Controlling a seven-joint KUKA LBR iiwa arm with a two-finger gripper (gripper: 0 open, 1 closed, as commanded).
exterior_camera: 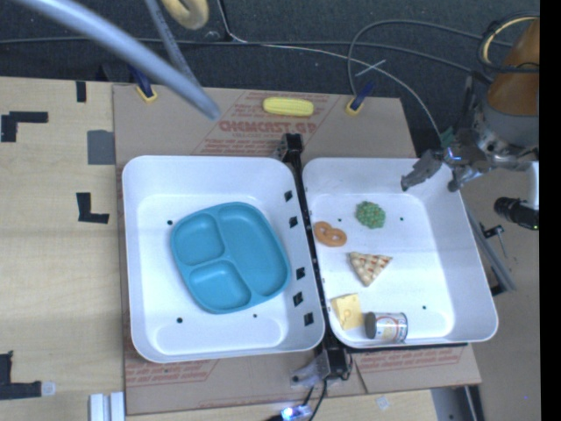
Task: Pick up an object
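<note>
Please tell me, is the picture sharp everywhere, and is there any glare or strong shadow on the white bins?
In the camera view, the grey tube across the top left is blurred; the blue tray and the can look fairly sharp. The bins' rims are bright white, nearly washed out. Shadows are soft and faint.

Smooth glossy blue plastic tray (pixel 230 257) lies in a white plastic bin (pixel 140 226) on matt brown cardboard (pixel 250 125).

Blue 3-compartment tray (pixel 230 256) in left bin (pixel 140 235) — yellow banana-like piece (pixel 287 107) on cardboard (pixel 245 125) behind.
</note>
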